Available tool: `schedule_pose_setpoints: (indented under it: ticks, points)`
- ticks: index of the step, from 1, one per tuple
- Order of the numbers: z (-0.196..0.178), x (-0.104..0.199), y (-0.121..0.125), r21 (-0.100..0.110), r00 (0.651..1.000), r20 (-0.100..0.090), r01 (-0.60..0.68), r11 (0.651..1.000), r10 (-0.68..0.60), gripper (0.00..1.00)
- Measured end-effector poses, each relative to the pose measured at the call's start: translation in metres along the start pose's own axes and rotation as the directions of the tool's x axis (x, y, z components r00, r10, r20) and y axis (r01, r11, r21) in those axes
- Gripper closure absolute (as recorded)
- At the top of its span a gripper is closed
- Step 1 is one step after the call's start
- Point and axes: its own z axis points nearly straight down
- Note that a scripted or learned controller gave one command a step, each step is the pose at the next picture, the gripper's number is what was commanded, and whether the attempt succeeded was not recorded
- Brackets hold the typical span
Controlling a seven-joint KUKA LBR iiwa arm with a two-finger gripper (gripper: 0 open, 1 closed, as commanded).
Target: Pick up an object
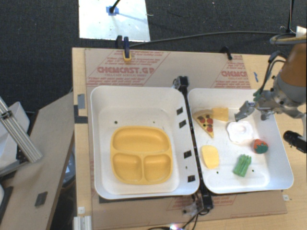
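Two white bins sit side by side on the desk (144, 63), which is covered by a printed sheet. Left bin (103, 104): holds a yellow tray (141, 155) with three compartments, lying flat near the middle of the floor. Right bin (278, 176): holds six small objects, all resting on the floor. A pizza slice (205, 123) lies near the left wall, tip pointing toward the near side; a yellow wedge (221, 114) lies just beside it on the right. A white disc (240, 132) lies near the centre, with a red-and-green piece (260, 146) to its right, close but apart. A yellow oval (210, 156) and a green piece (242, 165) lie nearer the front edge, apart from each other. Arm (292, 78): enters from the right, over the far right part of the right bin. Pincer (255, 110): positioned just above and beside the white disc, toward the far side; its two dark tips appear spread, with nothing between them. A blue-and-yellow clamp (125, 48) grips the far edge of the desk.
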Motion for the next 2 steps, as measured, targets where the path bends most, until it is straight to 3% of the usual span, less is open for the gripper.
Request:
schedule_pose_setpoints:
  ticks: [2]
  points:
    - [0.107, 0.009, 0.007, 0.003, 1.0, -0.002, -0.001, 1.0, 0.001, 0.0]
